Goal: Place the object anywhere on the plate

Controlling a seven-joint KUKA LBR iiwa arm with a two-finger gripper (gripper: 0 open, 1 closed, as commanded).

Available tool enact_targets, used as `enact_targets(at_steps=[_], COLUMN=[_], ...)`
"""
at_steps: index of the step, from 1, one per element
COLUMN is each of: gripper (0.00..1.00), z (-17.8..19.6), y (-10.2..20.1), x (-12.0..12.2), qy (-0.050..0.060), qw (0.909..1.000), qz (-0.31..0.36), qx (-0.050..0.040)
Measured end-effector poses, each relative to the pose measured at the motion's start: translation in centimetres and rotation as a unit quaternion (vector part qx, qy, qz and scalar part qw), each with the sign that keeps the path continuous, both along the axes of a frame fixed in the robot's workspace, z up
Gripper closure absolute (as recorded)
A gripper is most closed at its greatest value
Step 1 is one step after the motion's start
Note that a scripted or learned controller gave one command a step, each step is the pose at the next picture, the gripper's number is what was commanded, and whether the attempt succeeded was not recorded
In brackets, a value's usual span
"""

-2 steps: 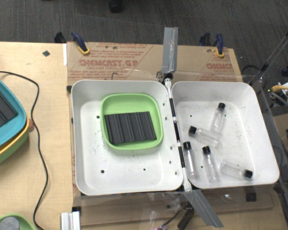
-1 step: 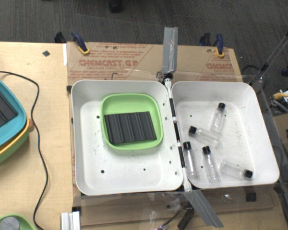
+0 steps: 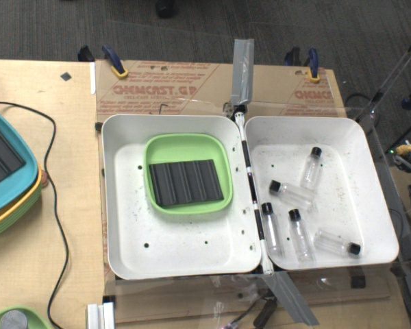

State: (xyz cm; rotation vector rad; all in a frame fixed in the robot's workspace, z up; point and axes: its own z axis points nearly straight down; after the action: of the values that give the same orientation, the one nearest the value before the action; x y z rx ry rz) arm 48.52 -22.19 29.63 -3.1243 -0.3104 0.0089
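— Where does the object lie?

— Five clear vials with black caps [image 3: 300, 235] are in the right bin [image 3: 353, 184], right of centre in the frame. One lies along that bin's left wall and the others are scattered near its middle and lower right.

— And the plate?

— The green plate [image 3: 187, 140] sits in the left bin [image 3: 178, 245], toward its upper part, with a dark ribbed slab [image 3: 187, 182] on it. No vial touches the plate.

— The jaws, open or closed? How do they stand to the vials?

— I cannot tell either.
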Motion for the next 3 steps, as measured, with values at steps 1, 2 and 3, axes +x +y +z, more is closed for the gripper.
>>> enact_targets(at_steps=[1,2,3], gripper=[0.0,0.0,0.0], z=[-2.5,-0.8,-3.9], y=[0.0,-0.1,0.0], x=[-0.8,-0.8,-0.8], qy=[0.0,-0.001,0.0], qw=[1.0,1.0,1.0], qz=[0.0,0.002,0.0], qx=[-0.0003,-0.0007,-0.0001])
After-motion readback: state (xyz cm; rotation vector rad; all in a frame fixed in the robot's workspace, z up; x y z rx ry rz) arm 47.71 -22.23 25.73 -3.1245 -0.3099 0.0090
